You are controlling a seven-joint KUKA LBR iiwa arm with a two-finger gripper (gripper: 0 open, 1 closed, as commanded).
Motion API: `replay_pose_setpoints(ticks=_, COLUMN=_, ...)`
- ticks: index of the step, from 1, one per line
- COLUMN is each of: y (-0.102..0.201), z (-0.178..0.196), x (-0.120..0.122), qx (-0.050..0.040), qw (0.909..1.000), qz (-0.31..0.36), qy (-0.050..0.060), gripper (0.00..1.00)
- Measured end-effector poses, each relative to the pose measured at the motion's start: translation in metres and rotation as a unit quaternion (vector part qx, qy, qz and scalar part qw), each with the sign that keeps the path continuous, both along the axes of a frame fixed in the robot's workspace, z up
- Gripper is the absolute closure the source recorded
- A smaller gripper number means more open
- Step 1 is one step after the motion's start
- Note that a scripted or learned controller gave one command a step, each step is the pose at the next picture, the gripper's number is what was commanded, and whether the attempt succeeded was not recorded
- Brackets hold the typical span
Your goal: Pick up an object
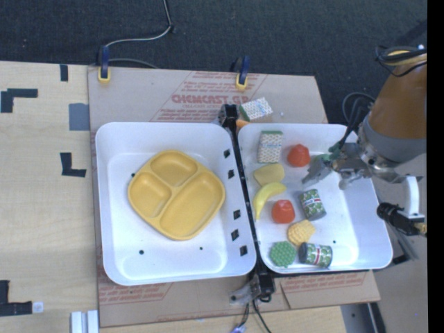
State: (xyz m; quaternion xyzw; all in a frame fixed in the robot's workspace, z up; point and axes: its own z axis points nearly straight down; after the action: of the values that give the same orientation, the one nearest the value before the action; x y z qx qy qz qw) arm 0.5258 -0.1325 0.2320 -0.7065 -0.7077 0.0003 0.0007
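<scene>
The bench (41, 186) carries two white bins: the left bin (111, 186) holds a yellow divided plate (177, 194), and the right bin (361, 234) holds the small objects. The arm (399, 116) comes in from three o'clock, and its gripper (329, 171) hangs over the right bin with its fingers apart and nothing between them, so the pick looks not yet made. The closest candidate is a green-labelled can (312, 204), at about seven o'clock from the gripper and just beside it; a red tomato-like piece (298, 155) sits at ten o'clock. Farther toward nine o'clock lie a speckled block (270, 146), a banana (267, 197) and a second red piece (282, 211), crowded enough to hinder a clean descent.
</scene>
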Motion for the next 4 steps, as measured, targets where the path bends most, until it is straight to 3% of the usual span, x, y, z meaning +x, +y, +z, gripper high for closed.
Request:
replay_pose_setpoints(ticks=1, y=0.018, z=-0.119, x=-0.043, qx=0.0004, qw=1.0000, qz=0.000, qy=0.001, gripper=0.00)
replay_pose_setpoints(ticks=2, y=0.027, z=-0.146, x=0.028, qx=-0.0007, qw=1.0000, qz=0.000, qy=-0.002, gripper=0.00)
replay_pose_setpoints(ticks=3, y=0.036, z=-0.145, x=-0.024, qx=-0.0013, qw=1.0000, qz=-0.001, qy=-0.003, gripper=0.00)
replay_pose_setpoints(ticks=4, y=0.038, z=-0.134, x=-0.023, qx=0.0007, qw=1.0000, qz=0.000, qy=-0.004, gripper=1.00)
